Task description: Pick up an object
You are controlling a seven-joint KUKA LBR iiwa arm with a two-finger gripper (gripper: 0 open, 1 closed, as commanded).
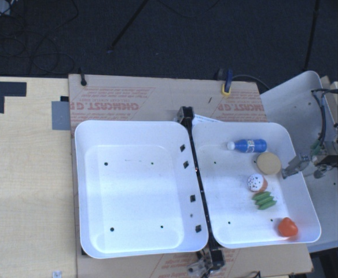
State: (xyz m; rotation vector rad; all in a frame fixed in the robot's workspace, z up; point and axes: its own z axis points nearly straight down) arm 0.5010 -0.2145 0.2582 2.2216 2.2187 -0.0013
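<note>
Our end effector (291,169) sits at the right bin's (238,236) right rim, can't tell its state. The round tan disc (268,163) lies just left of it, nearest pick.

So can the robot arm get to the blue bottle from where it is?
Probably yes. The blue bottle lies on its side in the right bin with open space around it. Nothing covers it, and the arm's gripper sits just past that bin's right rim.

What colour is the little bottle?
Blue with a white cap, seen in the camera view: bottle.
</note>
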